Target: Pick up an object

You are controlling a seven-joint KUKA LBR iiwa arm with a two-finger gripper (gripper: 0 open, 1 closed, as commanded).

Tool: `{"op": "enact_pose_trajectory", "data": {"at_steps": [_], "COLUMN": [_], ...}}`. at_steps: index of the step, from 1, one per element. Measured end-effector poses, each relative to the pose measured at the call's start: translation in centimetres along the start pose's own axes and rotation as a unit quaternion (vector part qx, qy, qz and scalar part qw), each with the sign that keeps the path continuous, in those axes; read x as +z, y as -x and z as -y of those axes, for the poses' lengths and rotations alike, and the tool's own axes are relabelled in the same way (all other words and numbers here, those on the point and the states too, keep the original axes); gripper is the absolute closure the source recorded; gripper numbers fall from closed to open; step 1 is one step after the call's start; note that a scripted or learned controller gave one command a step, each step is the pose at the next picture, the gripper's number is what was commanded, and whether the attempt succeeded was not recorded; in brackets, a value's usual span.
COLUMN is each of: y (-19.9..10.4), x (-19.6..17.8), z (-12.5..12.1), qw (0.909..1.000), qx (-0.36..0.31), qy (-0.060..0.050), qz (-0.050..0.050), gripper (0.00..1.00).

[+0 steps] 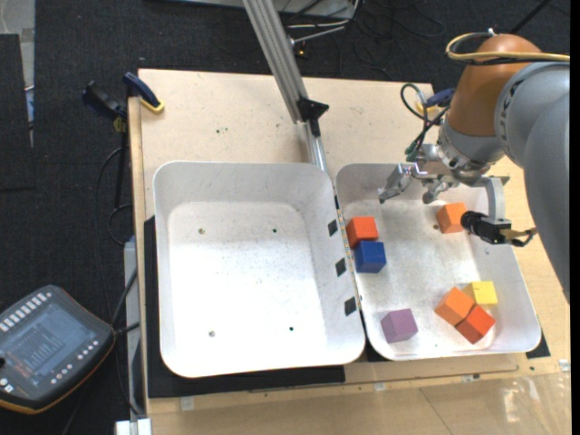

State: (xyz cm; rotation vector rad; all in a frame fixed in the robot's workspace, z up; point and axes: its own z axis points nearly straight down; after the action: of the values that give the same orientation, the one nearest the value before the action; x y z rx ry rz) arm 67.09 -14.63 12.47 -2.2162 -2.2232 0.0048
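Handheld screen [45, 347]: dark grey box with an orange edge, low at the left, closest to us, off the bench.
Clamp [122, 98]: blue and yellow, at the far left corner of the bench.
Left bin [172, 243]: white and shallow, with small dark specks on its floor.
Metal pole [276, 48]: silver, slanting down from the top to the spot where the two bins meet.
Right bin [521, 320]: white, touching the left bin, with all the blocks in it.
Orange block by the wall [362, 229]: sits near the left wall of the right bin, flat on the floor, turned a little.
Blue block [370, 257]: just in front of that orange block, touching it or almost.
Purple block [399, 324]: near the front of the right bin, by itself.
Gripper [412, 187]: hangs over the far part of the right bin, fingers spread apart, nothing between them.
Small orange block [450, 217]: just beside the gripper, to its right and a bit nearer to us, not in its fingers; looks like a cube, so no long side.
Orange pair [465, 314]: two orange blocks pressed together near the front right corner.
Yellow block [484, 292]: small, touching the orange pair at the back.
Arm [526, 107]: grey with an orange band, coming in from the right.
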Motion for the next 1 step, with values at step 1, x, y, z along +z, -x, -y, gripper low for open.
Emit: {"op": "enact_pose_trajectory", "data": {"at_steps": [1], "y": [-0.09], "x": [3.15], "z": [0.04], "qw": [1.0000], "qx": [0.000], "qy": [0.000], "qz": [0.000], "gripper": [0.00]}}
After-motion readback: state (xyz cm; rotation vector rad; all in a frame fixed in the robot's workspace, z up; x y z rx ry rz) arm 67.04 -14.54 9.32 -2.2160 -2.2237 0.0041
